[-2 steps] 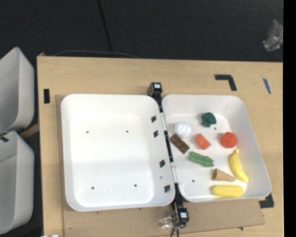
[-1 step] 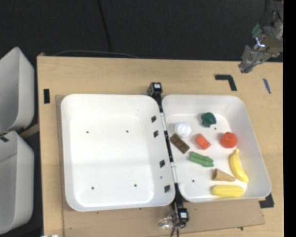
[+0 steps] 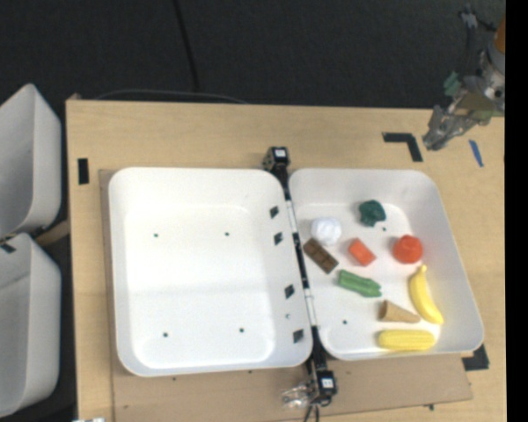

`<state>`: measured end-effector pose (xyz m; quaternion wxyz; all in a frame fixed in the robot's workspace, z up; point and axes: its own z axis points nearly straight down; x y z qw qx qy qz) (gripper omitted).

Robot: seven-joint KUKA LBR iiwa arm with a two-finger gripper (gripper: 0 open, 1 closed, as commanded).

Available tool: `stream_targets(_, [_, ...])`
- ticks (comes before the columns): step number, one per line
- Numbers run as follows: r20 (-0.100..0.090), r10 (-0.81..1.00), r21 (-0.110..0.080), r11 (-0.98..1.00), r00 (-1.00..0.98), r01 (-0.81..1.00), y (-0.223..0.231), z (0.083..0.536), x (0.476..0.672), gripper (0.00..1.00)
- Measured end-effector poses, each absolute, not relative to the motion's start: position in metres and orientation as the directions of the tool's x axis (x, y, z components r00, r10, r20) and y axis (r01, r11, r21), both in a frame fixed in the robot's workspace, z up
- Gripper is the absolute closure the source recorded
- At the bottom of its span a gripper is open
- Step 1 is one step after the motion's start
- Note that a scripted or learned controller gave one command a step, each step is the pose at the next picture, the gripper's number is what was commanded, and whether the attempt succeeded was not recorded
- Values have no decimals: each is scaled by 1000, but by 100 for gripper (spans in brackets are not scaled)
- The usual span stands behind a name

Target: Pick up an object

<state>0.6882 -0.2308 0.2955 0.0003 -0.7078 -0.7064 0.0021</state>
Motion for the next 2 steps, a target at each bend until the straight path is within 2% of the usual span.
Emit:
stream_targets(1, [-9,1000,21,4,-4,1000,-228,532,689,100])
stream_targets(2, [-4,1000,6,4,-4,1000,-228,553,689,100])
